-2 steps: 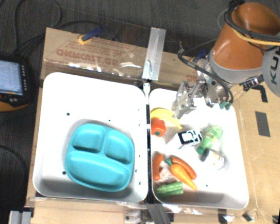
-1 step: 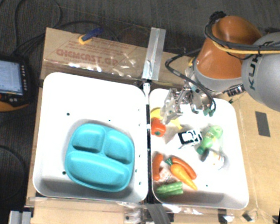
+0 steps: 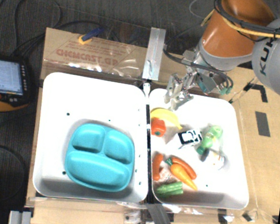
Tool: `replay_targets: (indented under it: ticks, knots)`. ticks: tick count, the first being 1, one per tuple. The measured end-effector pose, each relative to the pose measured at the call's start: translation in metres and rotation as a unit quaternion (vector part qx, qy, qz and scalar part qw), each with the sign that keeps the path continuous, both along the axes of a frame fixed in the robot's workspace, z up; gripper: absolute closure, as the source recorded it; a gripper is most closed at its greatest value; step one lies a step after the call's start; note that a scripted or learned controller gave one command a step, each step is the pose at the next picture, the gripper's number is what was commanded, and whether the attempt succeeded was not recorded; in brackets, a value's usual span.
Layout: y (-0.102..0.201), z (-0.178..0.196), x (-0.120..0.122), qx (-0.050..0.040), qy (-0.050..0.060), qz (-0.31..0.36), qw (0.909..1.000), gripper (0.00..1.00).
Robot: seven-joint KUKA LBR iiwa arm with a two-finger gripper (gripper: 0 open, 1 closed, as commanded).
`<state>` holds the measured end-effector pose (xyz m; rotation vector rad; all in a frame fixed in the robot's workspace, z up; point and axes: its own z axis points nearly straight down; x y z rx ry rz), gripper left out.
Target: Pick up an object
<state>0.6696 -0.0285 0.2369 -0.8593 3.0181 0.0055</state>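
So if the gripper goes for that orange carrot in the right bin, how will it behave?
The carrot looks like smooth, stiff plastic, so probably light and a bit slippery. Its tapered, rounded shape may roll or squirt sideways. It lies against other toys, which could get nudged.

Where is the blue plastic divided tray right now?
The blue plastic divided tray lies in the left white bin, toward its front right, close to the divider shared with the right white bin.

My pile of toy food (image 3: 181,151) sits in the right bin (image 3: 238,150): yellow and orange bits nearest the divider, green bottle opposite, carrot and green veg lower down.
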Motion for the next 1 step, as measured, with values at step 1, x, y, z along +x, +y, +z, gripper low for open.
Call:
replay_targets:
  ticks: [1]
  knots:
    - [-0.0117, -0.0163, -0.0025, -0.0009, 0.002, -0.221, 0.9752, 1.00]
